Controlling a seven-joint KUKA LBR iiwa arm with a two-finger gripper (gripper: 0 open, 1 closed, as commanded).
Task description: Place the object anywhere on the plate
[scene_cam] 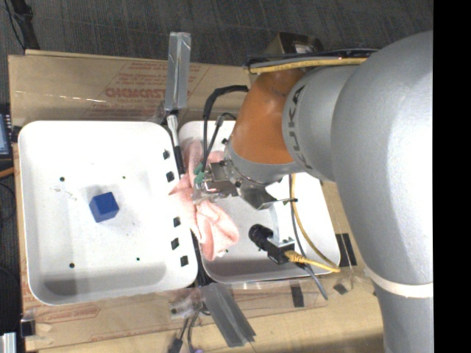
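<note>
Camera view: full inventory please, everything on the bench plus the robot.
left bin: 1, white, view's left
right bin: 1, white, beside it, under the arm
cube: 1, blue, on the left bin's floor
cloth: 1, pink, crumpled in the right bin along its left wall
cardboard: 1 sheet, brown, under the bins
bars: 2, grey metal, one above and one below the gap between the bins
arm: 1, grey with an orange band, reaching in from the right over the right bin
claw: 1, metal, at the cloth's upper part
</note>
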